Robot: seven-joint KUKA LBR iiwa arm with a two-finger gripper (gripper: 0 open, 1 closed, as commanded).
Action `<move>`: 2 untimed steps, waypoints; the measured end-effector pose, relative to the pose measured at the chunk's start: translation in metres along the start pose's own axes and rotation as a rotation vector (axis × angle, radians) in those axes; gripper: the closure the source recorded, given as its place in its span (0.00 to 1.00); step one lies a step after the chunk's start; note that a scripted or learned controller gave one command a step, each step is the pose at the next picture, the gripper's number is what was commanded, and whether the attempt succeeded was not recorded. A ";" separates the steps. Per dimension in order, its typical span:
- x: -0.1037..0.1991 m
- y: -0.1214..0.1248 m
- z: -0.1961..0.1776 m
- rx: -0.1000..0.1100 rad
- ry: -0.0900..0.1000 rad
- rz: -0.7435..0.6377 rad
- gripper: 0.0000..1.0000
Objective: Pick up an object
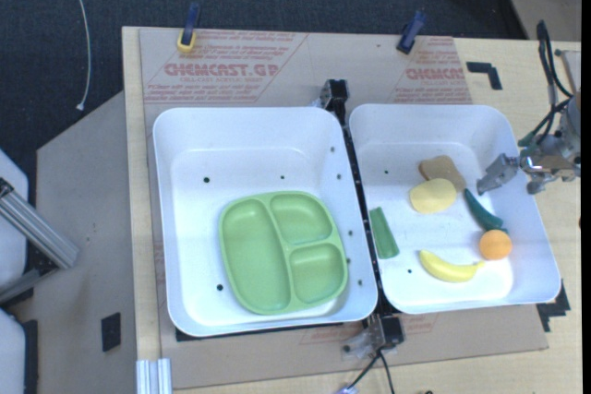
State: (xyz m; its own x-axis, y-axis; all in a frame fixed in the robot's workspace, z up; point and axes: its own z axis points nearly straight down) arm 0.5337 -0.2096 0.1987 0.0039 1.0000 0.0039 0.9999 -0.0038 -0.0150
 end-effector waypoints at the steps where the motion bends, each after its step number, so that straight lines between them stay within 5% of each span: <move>1: 0.001 0.003 -0.008 -0.015 -0.004 -0.004 0.00; 2: 0.000 0.001 0.054 -0.010 -0.002 -0.003 0.00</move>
State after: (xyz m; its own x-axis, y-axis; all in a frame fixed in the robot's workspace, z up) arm 0.5343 -0.2099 0.1443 0.0004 1.0000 0.0020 1.0000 -0.0004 -0.0046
